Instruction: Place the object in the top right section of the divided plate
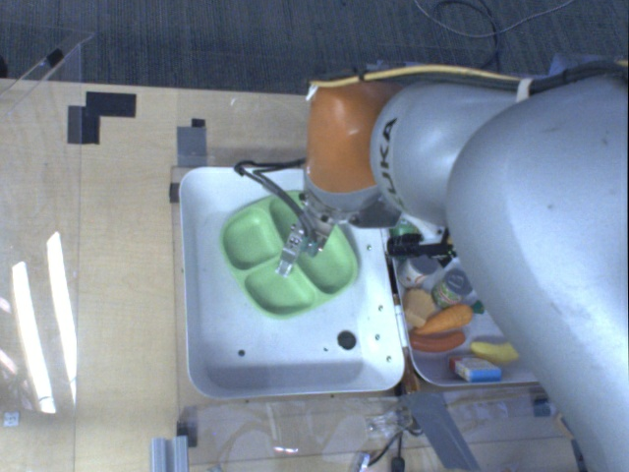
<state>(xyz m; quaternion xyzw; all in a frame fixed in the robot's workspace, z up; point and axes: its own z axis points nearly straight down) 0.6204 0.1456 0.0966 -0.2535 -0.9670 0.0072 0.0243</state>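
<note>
A green divided plate [257, 234] lies in the left white bin [211, 352]. My gripper [295, 251] hangs over the middle of the plate, near where its sections meet, fingers pointing down and to the left. The arm's orange band [339, 141] and grey body cover the plate's right side. The fingers look thin and close together; no object shows between them. In the right bin [423, 367] lie a carrot [444, 320], a red sausage-like item [437, 341], a yellow banana-like piece [494, 351] and a small box [475, 369].
A small dark spot [345, 339] marks the left bin's floor near its front right. The arm hides most of the right bin. A round tin [452, 288] and a tan item [420, 306] sit among the right bin's objects. Wooden bench surface extends to the left.
</note>
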